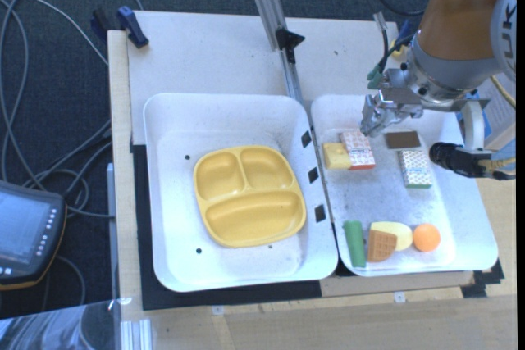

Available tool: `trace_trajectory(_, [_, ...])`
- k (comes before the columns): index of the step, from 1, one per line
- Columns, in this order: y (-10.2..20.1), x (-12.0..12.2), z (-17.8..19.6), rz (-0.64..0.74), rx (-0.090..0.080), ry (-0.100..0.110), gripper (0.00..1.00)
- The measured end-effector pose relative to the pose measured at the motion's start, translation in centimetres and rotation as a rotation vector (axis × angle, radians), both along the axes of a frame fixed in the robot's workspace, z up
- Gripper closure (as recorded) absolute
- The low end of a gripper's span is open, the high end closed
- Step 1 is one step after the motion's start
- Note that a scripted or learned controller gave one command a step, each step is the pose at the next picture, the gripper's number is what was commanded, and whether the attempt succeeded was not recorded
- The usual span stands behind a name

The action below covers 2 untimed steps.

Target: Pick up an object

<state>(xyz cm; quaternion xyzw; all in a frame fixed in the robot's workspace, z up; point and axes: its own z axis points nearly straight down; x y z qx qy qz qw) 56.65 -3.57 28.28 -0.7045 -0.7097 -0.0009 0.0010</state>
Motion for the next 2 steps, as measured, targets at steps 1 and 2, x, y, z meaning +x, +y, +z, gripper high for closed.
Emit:
trace_trajectory(1, [4.5, 0.4, -0.6, -0.002, 0.000, 0.003, 1.00])
trace_trajectory(2, [9.1, 1.8, -1.0, -0.002, -0.001, -0.001, 1.00])
